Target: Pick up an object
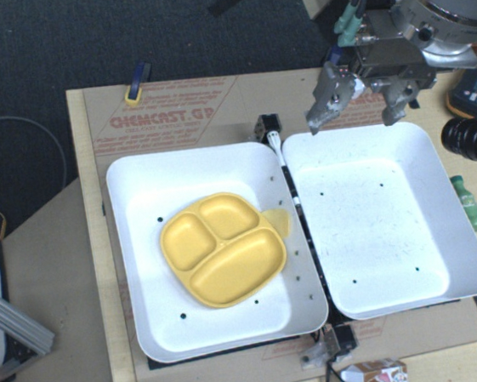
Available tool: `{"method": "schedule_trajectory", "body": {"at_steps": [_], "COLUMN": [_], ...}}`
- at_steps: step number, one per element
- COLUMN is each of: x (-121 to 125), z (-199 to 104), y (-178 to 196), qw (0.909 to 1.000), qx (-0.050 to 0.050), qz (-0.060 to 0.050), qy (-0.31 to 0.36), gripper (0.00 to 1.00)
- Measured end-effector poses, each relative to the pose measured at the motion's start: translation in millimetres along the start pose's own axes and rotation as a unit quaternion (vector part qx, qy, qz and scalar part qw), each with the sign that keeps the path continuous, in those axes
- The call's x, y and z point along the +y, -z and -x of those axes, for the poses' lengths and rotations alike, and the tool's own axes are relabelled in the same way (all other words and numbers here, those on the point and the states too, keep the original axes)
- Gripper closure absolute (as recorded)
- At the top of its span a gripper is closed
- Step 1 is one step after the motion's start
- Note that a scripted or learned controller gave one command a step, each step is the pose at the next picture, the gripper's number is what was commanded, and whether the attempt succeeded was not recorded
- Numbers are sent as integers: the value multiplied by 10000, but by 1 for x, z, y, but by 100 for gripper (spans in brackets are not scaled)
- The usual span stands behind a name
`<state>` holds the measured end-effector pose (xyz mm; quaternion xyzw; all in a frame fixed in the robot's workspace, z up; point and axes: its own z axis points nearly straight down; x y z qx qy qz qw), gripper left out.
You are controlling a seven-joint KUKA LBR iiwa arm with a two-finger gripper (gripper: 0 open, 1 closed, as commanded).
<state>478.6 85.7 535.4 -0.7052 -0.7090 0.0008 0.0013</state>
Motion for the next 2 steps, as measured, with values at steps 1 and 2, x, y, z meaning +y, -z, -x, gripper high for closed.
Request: {"method": "schedule_trajectory", "body": {"at_steps": [1,2], "x": [3,0], "z": [2,-1], "y": [10,-120], "qw": [10000,10000], "qx": [-3,-13], "qz": [19,-37], "qy": [-19,-37], "gripper": [100,100]}}
